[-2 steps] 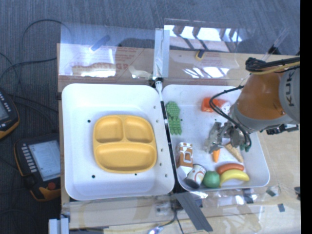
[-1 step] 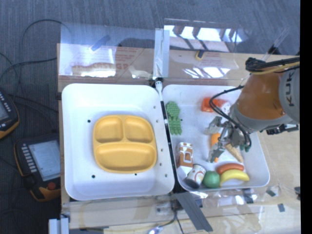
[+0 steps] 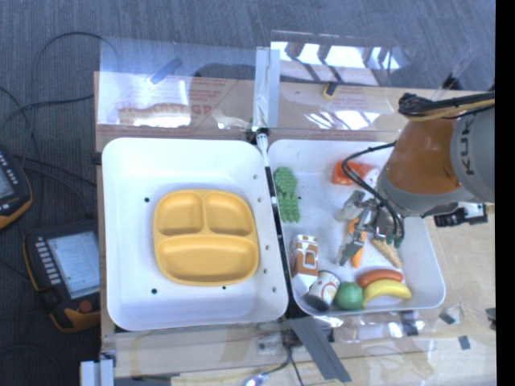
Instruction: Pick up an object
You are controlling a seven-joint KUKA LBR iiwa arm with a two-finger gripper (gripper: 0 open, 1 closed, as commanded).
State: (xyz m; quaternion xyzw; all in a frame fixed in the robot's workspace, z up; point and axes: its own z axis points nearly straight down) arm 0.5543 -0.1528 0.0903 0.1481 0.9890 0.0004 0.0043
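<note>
My gripper hangs low over the middle of the right bin, below the orange wrist band. A small orange piece lies right at its tip; whether it is gripped is unclear. Just right of it lies a tan cone-shaped item. A green leafy toy rests by the bin's left wall. An orange-and-white box stands left of the gripper. Along the front lie a tipped can, a green lime, a banana and a red sausage.
A red-orange item lies at the back of the right bin, partly under the arm. The left bin holds a yellow divided plate. A black cable loops off the wrist. Handheld devices lie left of the bench.
</note>
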